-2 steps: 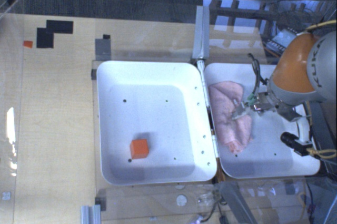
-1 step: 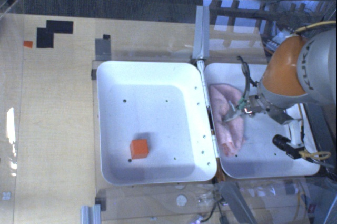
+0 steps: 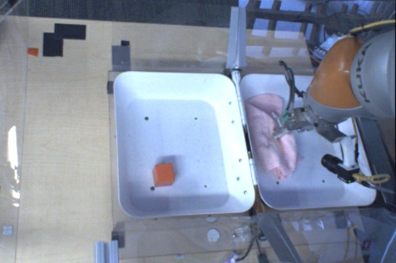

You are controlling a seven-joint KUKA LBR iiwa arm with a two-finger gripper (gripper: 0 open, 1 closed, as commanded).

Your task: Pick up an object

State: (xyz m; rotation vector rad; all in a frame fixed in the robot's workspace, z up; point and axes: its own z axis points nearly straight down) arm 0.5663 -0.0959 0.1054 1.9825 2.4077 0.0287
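while the arm (image 3: 352, 79) hangs low over the right-hand bin (image 3: 322, 190), the gripper (image 3: 286, 125) sits right at the pink cloth (image 3: 271, 135), so the step in hand looks like the grasp itself, the descent being more or less done. whether the jaws are spread, pressed together or pinching fabric i cannot tell from this slanted view; the wrist hides most of them. the next move, as i judge it, calls for a firm close on a fold of the cloth and then a straight lift, with a check that the fabric actually comes up.

the cloth lies directly under and just left of the jaws, a soft, rumpled, pale pink bundle stretched lengthwise along the bin's left wall. it looks limp and likely to sag or slip when raised.

well away to the left of the jaws, in the other bin (image 3: 173, 85), sits a small orange block (image 3: 164, 174), untouched.
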